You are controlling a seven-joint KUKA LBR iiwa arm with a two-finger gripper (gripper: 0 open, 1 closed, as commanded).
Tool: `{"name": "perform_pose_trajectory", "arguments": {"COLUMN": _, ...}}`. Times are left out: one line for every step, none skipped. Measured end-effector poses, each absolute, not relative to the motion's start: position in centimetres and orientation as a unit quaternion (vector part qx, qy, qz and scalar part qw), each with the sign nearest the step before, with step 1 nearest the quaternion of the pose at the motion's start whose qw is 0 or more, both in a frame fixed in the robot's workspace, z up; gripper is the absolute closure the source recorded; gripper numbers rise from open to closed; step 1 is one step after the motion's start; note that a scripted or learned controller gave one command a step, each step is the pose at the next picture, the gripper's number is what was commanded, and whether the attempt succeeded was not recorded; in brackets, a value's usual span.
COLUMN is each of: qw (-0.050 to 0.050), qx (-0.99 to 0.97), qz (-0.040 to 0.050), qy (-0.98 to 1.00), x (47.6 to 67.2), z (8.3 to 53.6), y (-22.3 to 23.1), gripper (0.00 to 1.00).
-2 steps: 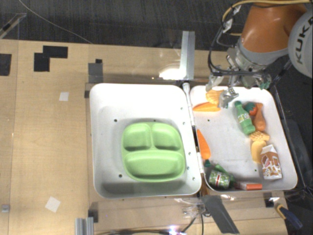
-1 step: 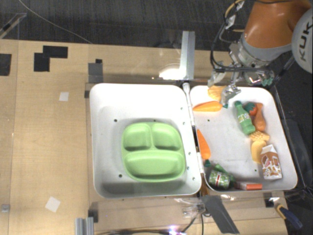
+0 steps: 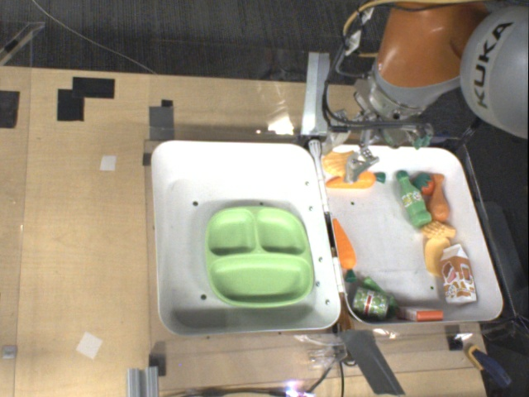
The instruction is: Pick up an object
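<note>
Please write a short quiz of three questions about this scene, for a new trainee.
1. True or false: the green tray lies in the left bin.
2. The gripper hangs over which corner of the right bin? A) far left B) near right
3. Fill in: the green bottle lies beside a ____ at the bin's right side.

Key: 1 true; 2 A; 3 carrot.

Two white bins point(image 3: 165, 246) sit side by side on the wooden bench point(image 3: 74, 246).

Grey arm point(image 3: 496, 48) w/ KUKA lettering, orange band point(image 3: 421, 35), yellow cable point(image 3: 397, 2).
</note>
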State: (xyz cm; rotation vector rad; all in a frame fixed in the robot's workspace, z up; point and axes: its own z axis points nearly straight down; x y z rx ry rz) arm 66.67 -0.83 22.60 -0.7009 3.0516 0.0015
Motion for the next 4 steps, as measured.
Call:
{"name": "perform_pose_trajectory", "arguments": {"qw": 0.012, "qx": -0.222, "qz": -0.0002, "qy": 0.975, "x": 66.9, "z": 24.1, "y": -0.9, "gripper": 1.00}}
{"name": "perform_pose_trajectory", "arguments": {"qw": 0.007, "qx": -0.115, "qz": 0.0003, "qy": 0.993, "x": 67.1, "z": 26.9, "y": 0.4, "gripper": 1.00}}
{"name": "perform_pose_trajectory", "arguments": {"qw": 0.004, "qx": -0.052, "qz": 0.0004, "qy": 0.999, "x": 61.5, "z": 24.5, "y": -1.1, "gripper": 1.00}}
{"name": "perform_pose_trajectory", "arguments": {"qw": 0.006, "qx": 0.024, "qz": 0.0002, "qy": 1.000, "x": 66.6, "z": 26.8, "y": -5.0, "gripper": 1.00}}
